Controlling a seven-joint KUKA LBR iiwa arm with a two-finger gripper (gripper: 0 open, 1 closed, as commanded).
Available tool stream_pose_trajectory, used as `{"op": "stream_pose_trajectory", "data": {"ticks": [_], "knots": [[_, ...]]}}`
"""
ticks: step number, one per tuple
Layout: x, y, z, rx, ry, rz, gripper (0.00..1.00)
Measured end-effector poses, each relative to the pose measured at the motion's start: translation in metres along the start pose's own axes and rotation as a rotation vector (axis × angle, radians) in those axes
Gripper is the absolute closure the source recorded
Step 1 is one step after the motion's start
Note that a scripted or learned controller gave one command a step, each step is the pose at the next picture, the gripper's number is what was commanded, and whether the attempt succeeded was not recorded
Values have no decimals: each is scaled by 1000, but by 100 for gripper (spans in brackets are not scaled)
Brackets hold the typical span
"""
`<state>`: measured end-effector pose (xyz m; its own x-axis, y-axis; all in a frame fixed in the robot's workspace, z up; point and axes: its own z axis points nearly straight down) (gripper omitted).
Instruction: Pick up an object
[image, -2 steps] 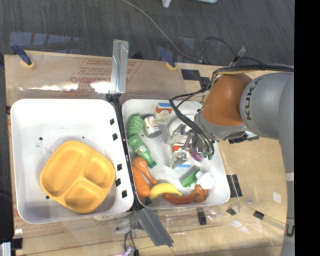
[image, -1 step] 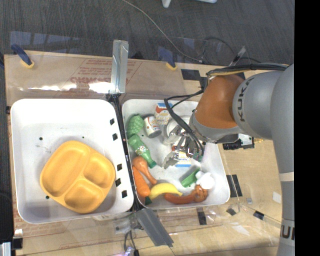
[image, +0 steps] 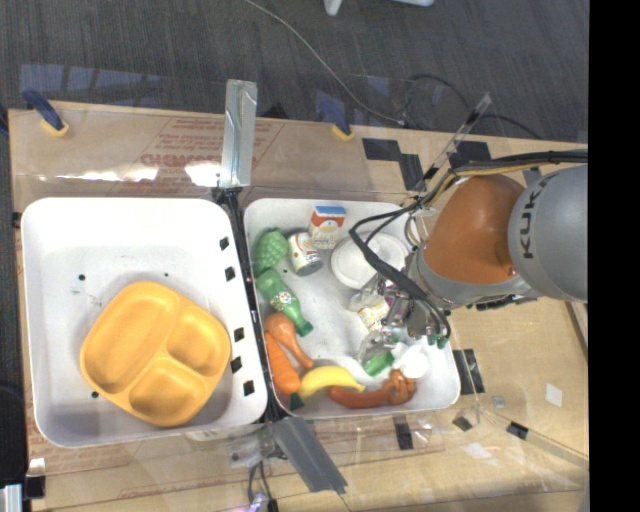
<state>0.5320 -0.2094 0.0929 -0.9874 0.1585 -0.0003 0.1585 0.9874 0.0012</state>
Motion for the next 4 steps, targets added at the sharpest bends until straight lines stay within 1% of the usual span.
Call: {"op": "stream_pose_trajectory", "data": {"ticks": [1,3,4], "knots": [[50,-8,-2,2,-11,-148,0],[50,-7,-2,3,-11,-159,0],[48,-6,-13,3,-14,-165,100]]}}
